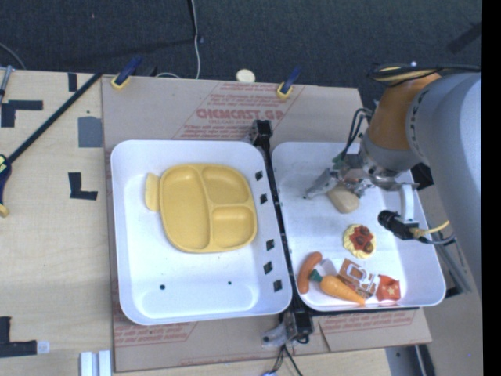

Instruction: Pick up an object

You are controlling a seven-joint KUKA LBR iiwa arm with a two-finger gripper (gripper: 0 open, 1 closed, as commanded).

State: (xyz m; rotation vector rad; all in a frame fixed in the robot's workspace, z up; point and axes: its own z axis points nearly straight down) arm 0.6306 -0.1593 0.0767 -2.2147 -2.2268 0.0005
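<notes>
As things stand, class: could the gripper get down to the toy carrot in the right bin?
Probably yes. The gripper is over the same right bin, by a beige lump. The toy carrot lies uncovered near the front wall, though a toy sausage and a small packet crowd it.

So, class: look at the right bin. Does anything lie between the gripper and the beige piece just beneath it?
Nothing visible does. The gripper sits right above the beige piece in the right bin. The pizza toy, hot dog and carrot lie nearer the front, off that path.
</notes>
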